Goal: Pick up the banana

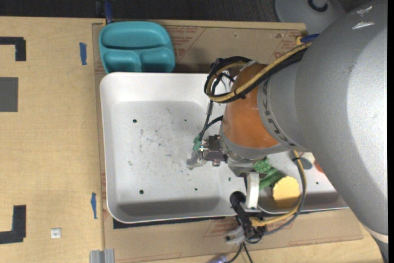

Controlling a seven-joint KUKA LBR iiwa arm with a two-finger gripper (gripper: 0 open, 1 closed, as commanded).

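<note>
The grey arm (345,114), with its orange band (249,111), reaches in from three o'clock and hangs low over the white bin (154,132), hiding the bin's right half. Whether the gripper (212,154) is wide, narrow or holding anything cannot be told. A yellow object (287,190), perhaps the banana, peeks out at five o'clock of the wrist beside a green object (266,170), and a teal divided tray (136,46) sits at the bin's twelve o'clock edge.

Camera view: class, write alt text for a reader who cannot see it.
A grey robot arm with an orange band reaches down over a shallow white bin, hiding much of it. Something yellow and something green peek out beneath it; a teal divided tray sits behind the bin.
</note>
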